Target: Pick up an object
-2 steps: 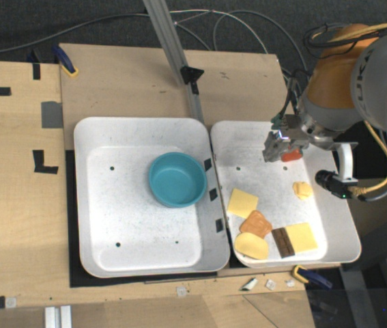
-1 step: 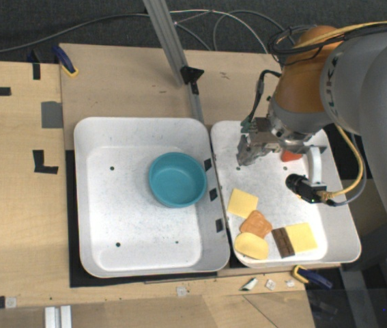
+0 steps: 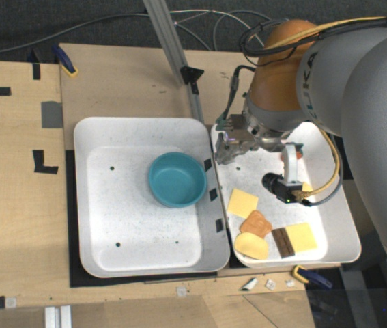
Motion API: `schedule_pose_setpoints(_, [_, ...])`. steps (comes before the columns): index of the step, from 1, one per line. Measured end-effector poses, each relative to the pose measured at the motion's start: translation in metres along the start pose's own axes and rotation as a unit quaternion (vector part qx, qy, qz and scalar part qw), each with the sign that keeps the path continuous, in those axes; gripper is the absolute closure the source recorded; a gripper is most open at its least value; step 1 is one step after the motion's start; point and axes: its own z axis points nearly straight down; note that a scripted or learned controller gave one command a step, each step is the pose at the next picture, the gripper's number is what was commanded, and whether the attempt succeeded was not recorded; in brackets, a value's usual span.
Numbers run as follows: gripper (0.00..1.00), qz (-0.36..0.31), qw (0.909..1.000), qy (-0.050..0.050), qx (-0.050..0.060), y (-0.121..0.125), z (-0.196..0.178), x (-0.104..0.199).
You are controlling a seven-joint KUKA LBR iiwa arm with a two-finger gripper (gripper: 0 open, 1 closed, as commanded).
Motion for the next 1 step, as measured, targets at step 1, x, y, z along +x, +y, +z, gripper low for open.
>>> schedule_pose_setpoints(1, [1.0, 0.0, 1.0, 0.0, 0.0, -0.0006, -0.012, 0.056])
